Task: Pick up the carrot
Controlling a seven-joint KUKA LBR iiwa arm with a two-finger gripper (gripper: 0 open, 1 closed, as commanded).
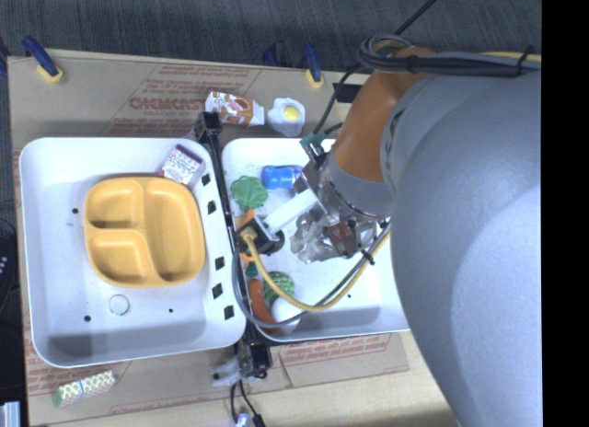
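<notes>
**Arm crowding the right bin, carrot waiting by the wall**

Looming closest to the lens, your grey arm (469, 232) is reaching in from the right and covering much of the right bin (322, 326), its orange band (368, 131) angling down toward the wrist. The pincer (317, 232) is hanging over the middle of that bin, slanted toward the wall the two bins share. I am not able to tell you whether it is released or clenched, because glare and clutter are blurring it, and nothing orange is showing in it.

Your carrot (260, 304) is lying in the right bin's near-left corner, hugging that shared wall, with a green item (279, 282) touching its upper side. It is sitting well short of the pincer, so I am judging the grasp as not yet begun.

You are probably leaning the wrist that way because the target is tucked against a wall (a straight drop could catch the rim). Its green neighbour is crowding the one open flank, so a closing grasp is risking two items at once.

Farther up the same bin, a blue cylinder (279, 177) and a leafy green piece (248, 191) are resting apart from the carrot. A yellow divided plate (143, 230) is sitting in the left bin (55, 259), and a small carton (230, 108) is standing on the counter (138, 94) beyond both bins.
</notes>
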